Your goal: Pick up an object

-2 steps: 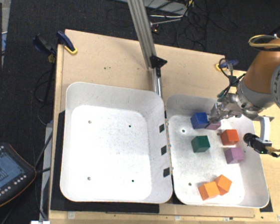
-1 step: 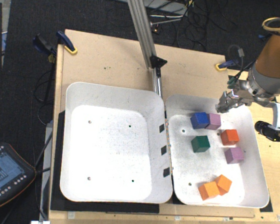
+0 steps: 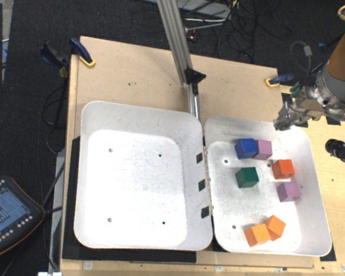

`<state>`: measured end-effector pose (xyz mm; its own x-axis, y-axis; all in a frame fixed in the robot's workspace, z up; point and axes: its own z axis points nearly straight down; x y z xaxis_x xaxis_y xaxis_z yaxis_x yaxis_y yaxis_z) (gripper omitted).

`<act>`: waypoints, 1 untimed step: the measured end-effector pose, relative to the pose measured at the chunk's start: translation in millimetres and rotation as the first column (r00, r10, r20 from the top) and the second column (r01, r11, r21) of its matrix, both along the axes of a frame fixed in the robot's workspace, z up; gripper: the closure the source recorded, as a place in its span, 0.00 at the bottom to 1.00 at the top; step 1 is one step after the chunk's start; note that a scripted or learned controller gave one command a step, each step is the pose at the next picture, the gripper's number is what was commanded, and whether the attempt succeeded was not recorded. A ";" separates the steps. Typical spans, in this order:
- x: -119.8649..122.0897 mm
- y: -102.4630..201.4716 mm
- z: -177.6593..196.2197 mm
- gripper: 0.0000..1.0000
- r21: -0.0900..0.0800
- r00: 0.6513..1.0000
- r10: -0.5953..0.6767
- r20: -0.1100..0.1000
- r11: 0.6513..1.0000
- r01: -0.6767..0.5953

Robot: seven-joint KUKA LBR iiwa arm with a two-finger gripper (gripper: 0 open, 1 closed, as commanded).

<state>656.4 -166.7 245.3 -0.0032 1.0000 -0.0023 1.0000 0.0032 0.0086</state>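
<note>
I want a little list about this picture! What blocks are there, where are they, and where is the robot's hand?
blocks: seven, all in the right bin
blue block: touching a purple block, near the bin's far side
green block: alone, mid-bin
red-orange block: just above a second purple block
orange blocks: two, touching, near the front edge
left bin: white, speckled floor
gripper: over the right bin's far rim, holding nothing visible
arm: comes in from the right

claw over right bin's far rim | blocks: blue, green
</note>
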 end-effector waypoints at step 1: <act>1.2 0.2 19.7 1.00 0.001 1.000 -0.001 -0.003 1.000 0.001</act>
<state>657.6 -166.5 265.0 -0.0026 1.0000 -0.0015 1.0000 0.0026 0.0052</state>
